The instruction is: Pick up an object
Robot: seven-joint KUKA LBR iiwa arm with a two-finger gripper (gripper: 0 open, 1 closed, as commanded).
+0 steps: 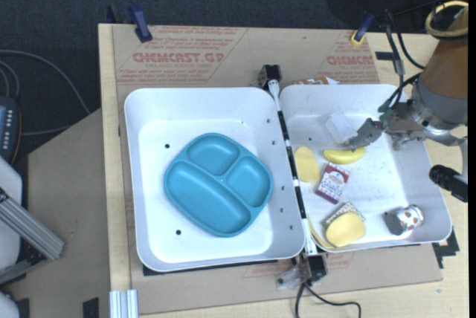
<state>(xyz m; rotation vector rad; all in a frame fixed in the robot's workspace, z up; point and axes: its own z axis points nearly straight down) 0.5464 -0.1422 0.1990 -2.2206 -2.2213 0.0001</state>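
Two bins side by side on the desk (223, 49). In the left bin (149, 116), a divided plate (217, 183) near the middle. In the right bin (435, 216): a banana (344, 155) toward the centre, with the pincer (364, 134) just behind it; a lemon (306, 163) by the left wall; a small carton (333, 182) between banana and front; a sandwich-like item (343, 226) at front left; a small can (404, 219) at front right.
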